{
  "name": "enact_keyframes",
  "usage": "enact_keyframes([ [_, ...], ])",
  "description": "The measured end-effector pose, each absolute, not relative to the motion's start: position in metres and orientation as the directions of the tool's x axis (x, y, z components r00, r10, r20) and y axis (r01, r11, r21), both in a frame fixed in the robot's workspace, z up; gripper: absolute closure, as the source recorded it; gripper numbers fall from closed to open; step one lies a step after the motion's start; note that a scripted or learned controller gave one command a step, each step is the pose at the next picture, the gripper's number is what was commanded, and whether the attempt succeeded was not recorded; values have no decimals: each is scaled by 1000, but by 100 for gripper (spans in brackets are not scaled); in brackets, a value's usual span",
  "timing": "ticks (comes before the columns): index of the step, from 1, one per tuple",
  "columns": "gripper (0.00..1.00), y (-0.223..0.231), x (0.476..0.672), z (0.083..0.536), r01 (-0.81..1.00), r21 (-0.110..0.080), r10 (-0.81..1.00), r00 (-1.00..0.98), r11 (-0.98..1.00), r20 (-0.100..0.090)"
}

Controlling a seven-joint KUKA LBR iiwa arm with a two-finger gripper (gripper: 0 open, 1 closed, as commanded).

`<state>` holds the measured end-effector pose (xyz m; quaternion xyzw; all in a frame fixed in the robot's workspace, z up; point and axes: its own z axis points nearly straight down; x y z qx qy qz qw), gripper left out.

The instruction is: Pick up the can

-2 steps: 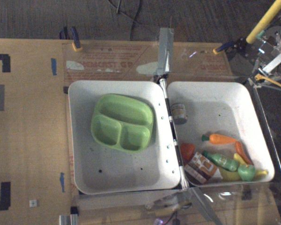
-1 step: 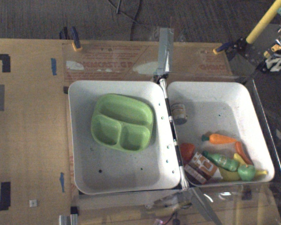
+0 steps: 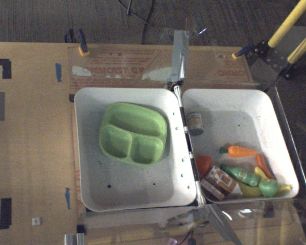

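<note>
— Can (image 3: pixel 195 123) sits in the right bin (image 3: pixel 255 98), hard against its left wall, near the top; seems to be lying over, long axis up-down.

— Gripper? Can't tell its state; the arm enters from the right, so 1 long reach leftward.

On my feed, the only machine-like parts are two yellow bars (image 3: pixel 290 18) at the upper right, round and glossy, meeting a black bracket (image 3: pixel 268 50); I cannot tell whether they belong to the robot's own body
</note>
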<state>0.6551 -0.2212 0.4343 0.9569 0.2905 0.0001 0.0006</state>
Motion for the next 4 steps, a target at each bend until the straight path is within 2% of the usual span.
enact_keyframes([
  [1, 100, -222, 648, 250, 367, -3, 367, 930, -930, -2],
  [2, 100, -223, 657, 317, 313, 0, 313, 950, -950, 0],
  [3, 100, -169, 622, 418, 480, 0, 480, 877, -877, 1],
  [4, 100, -215, 637, 196, 449, -3, 449, 894, -894, -1],
])
